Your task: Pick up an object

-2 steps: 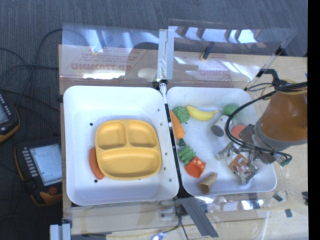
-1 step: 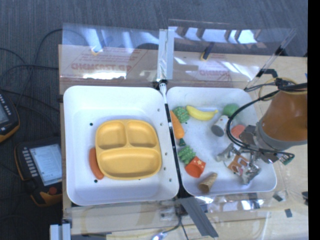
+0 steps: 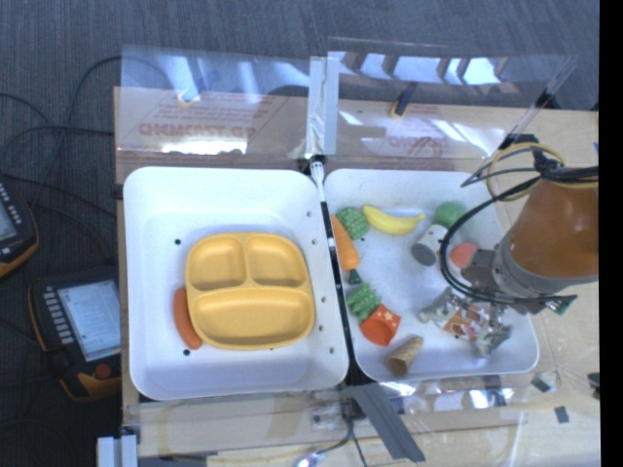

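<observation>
Low over right bin (image 3: 531,363), gripper (image 3: 465,321).

Both bins (image 3: 146,261) white. Left bin: yellow-orange divided tray (image 3: 250,290); orange-red sausage-shaped piece (image 3: 185,317) at the tray's left edge. Right bin: yellow banana (image 3: 391,220), orange carrot (image 3: 345,245), dark green ridged piece (image 3: 352,222), second green piece (image 3: 363,301), red-orange block (image 3: 381,325) with a pale mark, tan cone (image 3: 404,353), green ball (image 3: 450,212), grey cylinder (image 3: 424,252). Arm (image 3: 555,232) orange band above grey wrist.
</observation>
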